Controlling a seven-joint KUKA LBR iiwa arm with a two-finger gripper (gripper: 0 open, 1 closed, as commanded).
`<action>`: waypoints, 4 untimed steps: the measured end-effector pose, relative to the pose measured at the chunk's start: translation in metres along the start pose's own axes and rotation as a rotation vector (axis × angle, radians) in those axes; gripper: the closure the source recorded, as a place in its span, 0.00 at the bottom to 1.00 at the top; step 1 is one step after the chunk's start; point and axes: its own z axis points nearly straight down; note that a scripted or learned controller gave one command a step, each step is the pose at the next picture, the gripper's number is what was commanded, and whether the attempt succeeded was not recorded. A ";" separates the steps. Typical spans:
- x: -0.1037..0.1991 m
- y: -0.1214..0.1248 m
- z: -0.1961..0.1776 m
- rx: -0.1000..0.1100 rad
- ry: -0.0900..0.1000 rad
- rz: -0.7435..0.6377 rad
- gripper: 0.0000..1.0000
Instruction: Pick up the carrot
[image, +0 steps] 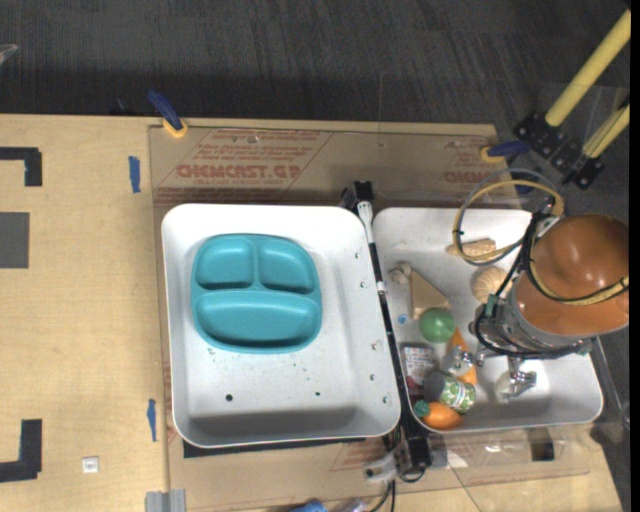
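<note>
Orange carrot (459, 352) lies just left of the fingers (484, 352); their state cannot be told.

Tan wood surface (80, 330) with black tape marks left, blue tape bits. Cardboard sheet (320, 160) under bins. Dark grey carpet floor (300, 50) far side. Yellow pole (595, 65) far right.

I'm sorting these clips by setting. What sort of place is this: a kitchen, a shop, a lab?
Most likely a robotics lab or test bench, not a kitchen. Two shallow white bins sit on a cardboard-covered bench held with clamps, toy food lies in the right bin, and a teal divided plate sits in the left.
</note>
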 end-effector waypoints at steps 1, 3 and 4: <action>-0.005 0.007 0.000 -0.010 0.015 0.268 0.00; -0.007 0.003 -0.012 0.003 0.004 0.273 0.00; -0.004 0.005 0.000 -0.011 0.010 0.449 0.00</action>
